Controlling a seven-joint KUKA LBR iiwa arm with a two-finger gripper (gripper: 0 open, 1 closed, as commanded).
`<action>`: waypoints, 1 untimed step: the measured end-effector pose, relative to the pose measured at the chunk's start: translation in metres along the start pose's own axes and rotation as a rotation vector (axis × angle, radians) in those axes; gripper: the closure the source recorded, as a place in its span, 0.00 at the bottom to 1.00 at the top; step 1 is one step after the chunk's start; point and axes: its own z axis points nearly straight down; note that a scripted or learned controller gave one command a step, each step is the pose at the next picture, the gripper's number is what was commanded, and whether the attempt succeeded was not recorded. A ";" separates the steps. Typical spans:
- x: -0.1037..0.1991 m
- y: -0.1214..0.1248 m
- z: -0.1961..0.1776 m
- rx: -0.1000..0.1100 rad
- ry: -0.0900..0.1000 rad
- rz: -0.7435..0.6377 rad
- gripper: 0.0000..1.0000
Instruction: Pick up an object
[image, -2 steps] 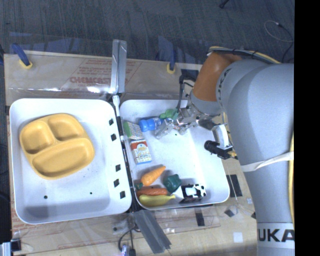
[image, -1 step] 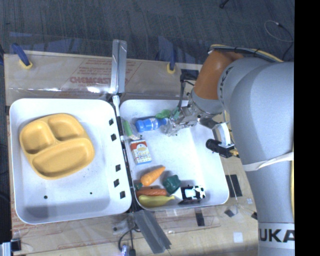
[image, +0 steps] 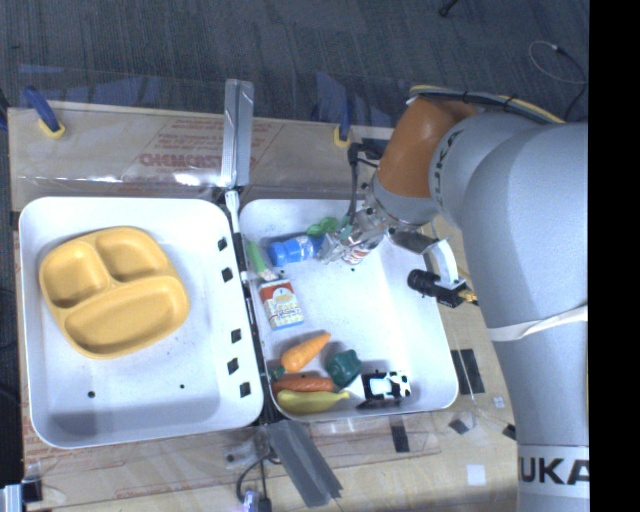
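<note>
A: Object to pick: any one from the right bin (image: 420, 330), and the nearest candidates are the blue bottle (image: 292, 249) and the green thing (image: 326, 227) at the far end, just beside the gripper (image: 352, 243).

B: And the gripper itself?

A: Low over that far corner, under the orange band. Whether it's spread or pinched, or has anything in it, I can't tell; it's a clutter of small parts up there.

B: What could go wrong?

A: Plenty, I'd say. The bottle lies on its side and looks round, so it may roll off as the gripper meets it. It's also near the wall between the bins, so the gripper might knock that wall. The green thing sits touching or nearly touching the bottle; a grab could nudge both and take neither.

B: Run me the count, big to small.

A: Two bins. One yellow tray (image: 112, 290), three compartments, alone in the left bin (image: 60, 400). Then in the right one: one banana (image: 312, 400), one carrot (image: 305, 351), one red-orange piece (image: 303, 383) between them, one bottle, one small carton (image: 282, 304), one dark green piece (image: 344, 366), one black-and-white toy (image: 385, 386), one green thing at the far end.

B: So eight loose items.

A: Eight I can make out, the front cluster packed tight.
</note>
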 end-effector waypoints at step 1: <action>0.000 0.001 -0.001 -0.004 -0.002 -0.001 0.00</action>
